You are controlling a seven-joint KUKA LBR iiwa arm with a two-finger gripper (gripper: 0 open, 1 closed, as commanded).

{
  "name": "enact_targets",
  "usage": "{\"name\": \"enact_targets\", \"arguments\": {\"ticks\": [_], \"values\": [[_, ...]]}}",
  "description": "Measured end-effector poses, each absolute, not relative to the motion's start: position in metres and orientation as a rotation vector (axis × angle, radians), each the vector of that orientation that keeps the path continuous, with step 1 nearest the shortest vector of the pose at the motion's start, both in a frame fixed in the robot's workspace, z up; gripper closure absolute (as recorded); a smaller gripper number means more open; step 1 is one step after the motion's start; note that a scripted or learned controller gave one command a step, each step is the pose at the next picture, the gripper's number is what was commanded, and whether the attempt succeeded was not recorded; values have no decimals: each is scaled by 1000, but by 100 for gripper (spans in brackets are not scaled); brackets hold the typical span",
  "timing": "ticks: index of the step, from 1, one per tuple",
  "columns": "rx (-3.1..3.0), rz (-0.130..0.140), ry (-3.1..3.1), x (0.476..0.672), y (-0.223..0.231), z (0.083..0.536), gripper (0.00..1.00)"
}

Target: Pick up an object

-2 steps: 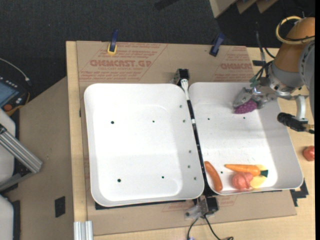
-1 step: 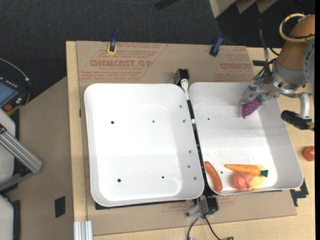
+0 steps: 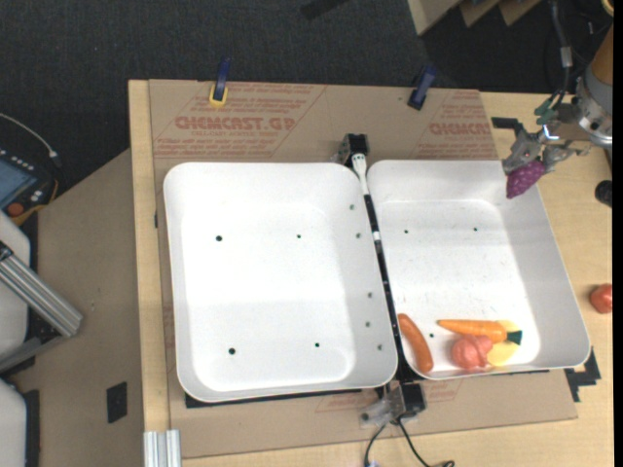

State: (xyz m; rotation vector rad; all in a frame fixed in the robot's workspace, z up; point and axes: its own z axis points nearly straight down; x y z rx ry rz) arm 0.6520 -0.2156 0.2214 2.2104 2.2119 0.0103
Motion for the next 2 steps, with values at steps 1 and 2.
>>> {"name": "enact_targets", "arguments": {"ticks": [1, 2], "values": [[2226, -2, 2221, 609, -219, 223, 100], [2218, -1, 2229, 632, -149, 195, 100]]}}
